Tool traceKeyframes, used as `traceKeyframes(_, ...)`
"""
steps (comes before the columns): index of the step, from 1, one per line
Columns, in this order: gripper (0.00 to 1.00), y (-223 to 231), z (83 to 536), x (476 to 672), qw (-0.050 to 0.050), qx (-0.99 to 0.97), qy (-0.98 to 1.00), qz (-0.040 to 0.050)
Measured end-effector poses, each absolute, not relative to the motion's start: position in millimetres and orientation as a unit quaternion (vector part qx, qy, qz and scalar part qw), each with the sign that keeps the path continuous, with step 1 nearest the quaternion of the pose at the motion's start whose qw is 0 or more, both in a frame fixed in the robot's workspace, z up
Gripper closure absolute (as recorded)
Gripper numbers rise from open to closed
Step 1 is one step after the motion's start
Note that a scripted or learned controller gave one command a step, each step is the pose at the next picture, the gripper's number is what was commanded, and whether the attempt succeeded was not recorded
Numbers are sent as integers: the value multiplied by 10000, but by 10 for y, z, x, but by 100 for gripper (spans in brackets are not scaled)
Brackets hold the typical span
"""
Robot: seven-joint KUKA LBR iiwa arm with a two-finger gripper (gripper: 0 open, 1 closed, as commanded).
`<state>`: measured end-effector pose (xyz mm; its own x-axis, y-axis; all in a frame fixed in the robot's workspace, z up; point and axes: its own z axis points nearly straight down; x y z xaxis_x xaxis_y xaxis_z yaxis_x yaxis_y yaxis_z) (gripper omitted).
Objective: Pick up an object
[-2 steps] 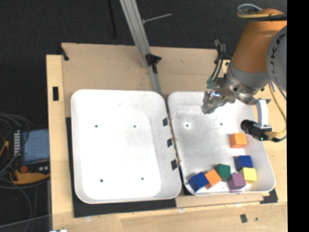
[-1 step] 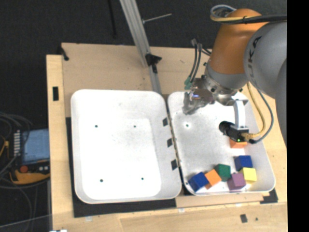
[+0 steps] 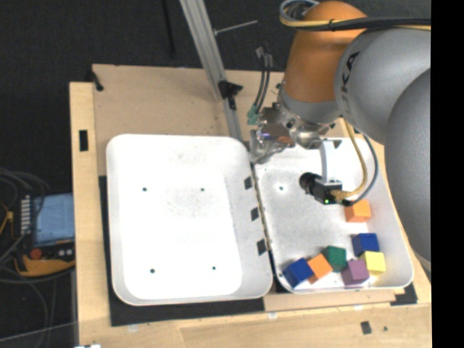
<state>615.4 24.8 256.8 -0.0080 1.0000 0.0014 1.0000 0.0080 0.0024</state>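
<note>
Several small blocks lie in the right bin [image 3: 290, 216]. Along its near edge sit a blue block [image 3: 297, 271], an orange block [image 3: 320, 266], a green block [image 3: 336, 256], a purple block [image 3: 355, 272] and a yellow block [image 3: 375, 262]. A second blue block [image 3: 366, 243] and a second orange block [image 3: 357, 210] lie by the right wall. My gripper [image 3: 263, 146] hangs over the far left corner of this bin, well away from the blocks, under the orange wrist band. Nothing shows in its grasp.
The left bin [image 3: 177, 216] sits beside the right one, with black clips along the shared rim. A slanted metal post [image 3: 206, 53] rises just behind the gripper. A black cable fitting [image 3: 320, 187] hangs from the arm over the right bin.
</note>
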Motion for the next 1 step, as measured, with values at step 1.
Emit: traceKeyframes(1,100,802,2582,6170,2,7044,7098,10)
